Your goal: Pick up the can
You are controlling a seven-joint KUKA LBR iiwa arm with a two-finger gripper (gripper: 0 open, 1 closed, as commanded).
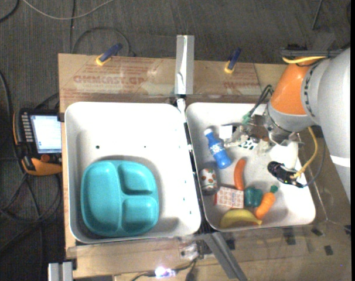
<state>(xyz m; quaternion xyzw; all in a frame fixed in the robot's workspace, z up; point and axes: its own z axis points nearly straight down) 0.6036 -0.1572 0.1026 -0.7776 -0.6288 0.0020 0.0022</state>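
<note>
The can (208, 179) is small, with a red and white label. It stands near the left wall of the right bin (306, 212), just below a blue bottle (217, 148). My gripper (246, 134) hangs over the upper middle of the right bin, up and to the right of the can and well apart from it. It is close over a small black, white and green thing that I cannot make out. Above the gripper the wrist's orange band (290, 92) covers the bin's top right corner.
An orange carrot (240, 173), a red and white carton (228, 197), a teal toy (252, 196), a second carrot (265, 204) and a banana (238, 218) crowd the right bin's lower half beside the can. The left bin (78, 122) holds a teal divided plate (120, 198).
</note>
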